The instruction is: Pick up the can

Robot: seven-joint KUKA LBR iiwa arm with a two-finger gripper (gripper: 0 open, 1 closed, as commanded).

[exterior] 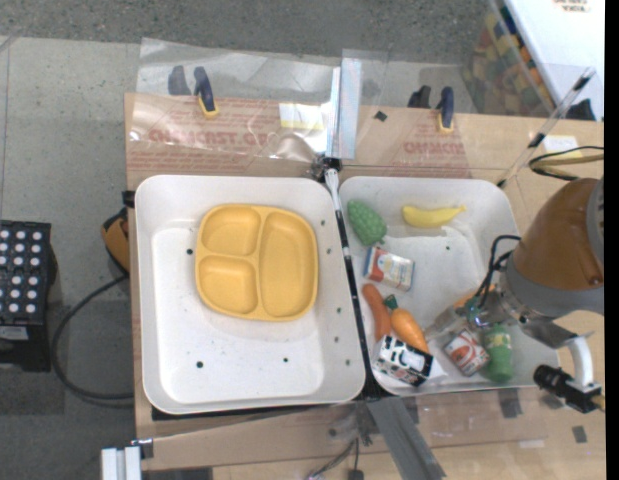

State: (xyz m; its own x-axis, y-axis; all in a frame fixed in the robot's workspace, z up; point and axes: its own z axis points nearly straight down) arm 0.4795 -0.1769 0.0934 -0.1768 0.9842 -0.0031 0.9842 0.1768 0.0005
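Observation:
A small red and white can lies on its side near the front edge of the right bin. My gripper hangs from the grey and orange arm, low over the bin's front right part. It is just above and behind the can. The wrist hides much of the gripper, and I cannot tell whether it touches the can.
A green toy lies right of the can. Two carrots, a black and white pack, a small carton, a green fruit and a banana share the right bin. The left bin holds a yellow divided plate.

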